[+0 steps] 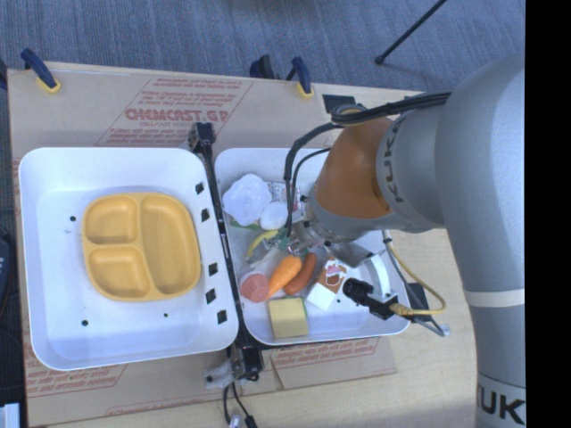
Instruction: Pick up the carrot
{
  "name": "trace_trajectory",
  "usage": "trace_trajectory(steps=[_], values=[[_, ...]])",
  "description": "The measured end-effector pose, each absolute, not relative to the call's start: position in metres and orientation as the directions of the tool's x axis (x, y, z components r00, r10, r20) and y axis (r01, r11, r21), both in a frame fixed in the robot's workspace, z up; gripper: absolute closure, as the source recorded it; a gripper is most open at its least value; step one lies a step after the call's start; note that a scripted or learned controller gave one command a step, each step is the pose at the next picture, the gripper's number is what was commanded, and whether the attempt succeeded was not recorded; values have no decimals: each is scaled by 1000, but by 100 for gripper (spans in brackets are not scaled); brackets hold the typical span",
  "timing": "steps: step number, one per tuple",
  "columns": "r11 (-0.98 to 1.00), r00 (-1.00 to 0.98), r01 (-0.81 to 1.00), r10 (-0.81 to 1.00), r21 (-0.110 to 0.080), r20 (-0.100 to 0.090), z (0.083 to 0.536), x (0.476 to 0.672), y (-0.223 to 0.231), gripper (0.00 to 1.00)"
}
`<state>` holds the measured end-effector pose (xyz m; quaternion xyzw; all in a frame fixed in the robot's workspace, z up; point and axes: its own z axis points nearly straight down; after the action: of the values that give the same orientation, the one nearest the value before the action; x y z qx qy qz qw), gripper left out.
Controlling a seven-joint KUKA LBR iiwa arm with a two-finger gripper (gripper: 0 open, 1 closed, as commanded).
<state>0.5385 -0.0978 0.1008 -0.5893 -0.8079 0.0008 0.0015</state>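
Orange and tapered, the carrot (285, 274) lies tilted in the right-hand bin (393, 326), thick end toward the arm and tip pointing down toward the bin's front. It looks like a toy vegetable, so I'd judge it light, stiff and a bit slick: it should not squash, but it could skid out of a careless pinch. The best hold looks to be across the fat middle, squeezing its narrow width, not the thin tip.

Trouble is the crowd. Touching the carrot on the arm's side is a reddish sausage-shaped piece (304, 274), lying almost parallel. Just beside the carrot's tip sits a pinkish-red round slice (254, 287), and just below the carrot a pale yellow block (287, 317). Beyond the carrot's thick end there's a white ball (274, 215) and a crumpled white thing (245, 196); a yellow-green scrap (260, 241) pokes out nearby.

The gripper (299, 235) hovers right above the carrot's thick end, tucked under the orange wrist band (355, 175), and I can't tell its state from here. Nothing visibly holds the carrot.

Well apart from the carrot, the left bin (45, 239) carries a yellow divided plate (141, 243).
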Motion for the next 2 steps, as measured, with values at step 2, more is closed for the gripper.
trace_trajectory(steps=[2], values=[[-110,110,994,994,-2,0,192,557,-31,100]])
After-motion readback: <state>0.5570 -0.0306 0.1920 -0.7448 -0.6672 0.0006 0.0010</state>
